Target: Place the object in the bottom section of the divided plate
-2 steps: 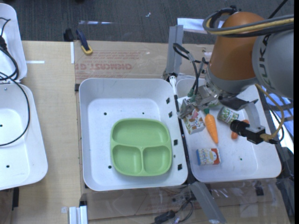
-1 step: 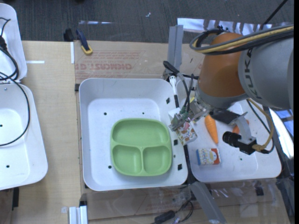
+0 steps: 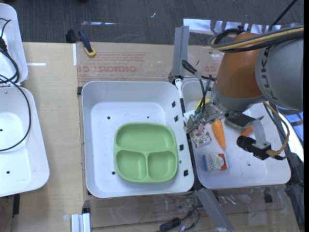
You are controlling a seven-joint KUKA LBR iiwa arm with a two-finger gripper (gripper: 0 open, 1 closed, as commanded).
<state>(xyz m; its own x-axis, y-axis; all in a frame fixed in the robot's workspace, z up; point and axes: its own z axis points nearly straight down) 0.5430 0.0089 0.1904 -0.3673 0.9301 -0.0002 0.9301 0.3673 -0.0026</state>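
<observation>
1. Small blue-and-white carton: right bin, nearest the front edge, lying flat.
2. Divided plate: green, left bin; two small front sections and one long rear section, all bare.
3. Carrot and printed packet: just beside each other, under the arm.
4. Gripper: low over the packet; jaw state cannot be told. Judgement: confirm a secure hold first, then lift clear of the bin walls.

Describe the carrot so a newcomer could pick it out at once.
Look in the right white bin, under the grey arm. Just below the gripper lies the carrot, a small orange cone pointing down the picture. Its neighbours are flat printed packets: one at its left, another below it.
</observation>
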